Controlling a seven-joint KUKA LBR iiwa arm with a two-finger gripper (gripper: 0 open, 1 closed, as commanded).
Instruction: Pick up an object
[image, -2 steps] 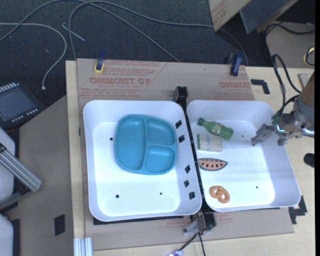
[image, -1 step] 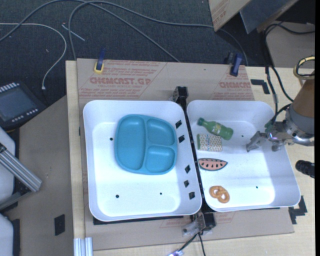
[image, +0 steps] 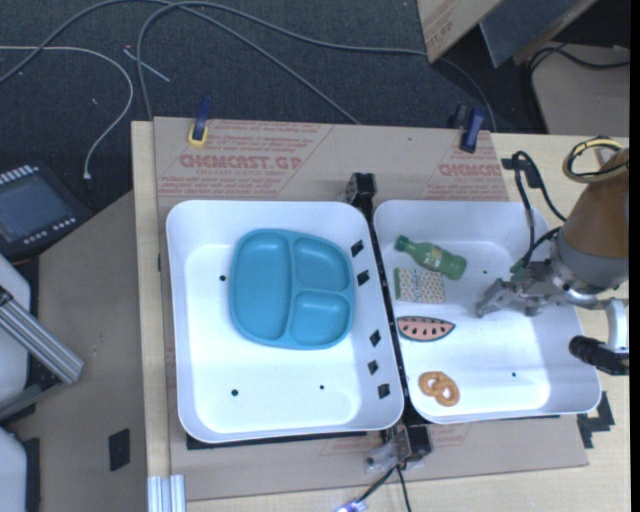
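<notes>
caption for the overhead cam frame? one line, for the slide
KUKA gripper hovers over right bin beside green bottle, watermelon slice and pretzel; blue plate in left bin.

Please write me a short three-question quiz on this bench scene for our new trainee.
1. True or false: the blue plate lies in the left bin.
2. Which item lies nearest the front edge of the right bin? A) green bottle B) pretzel C) watermelon slice
3. Fill in: the end effector hovers over the ____ bin.

Key: 1 true; 2 B; 3 right.
</notes>
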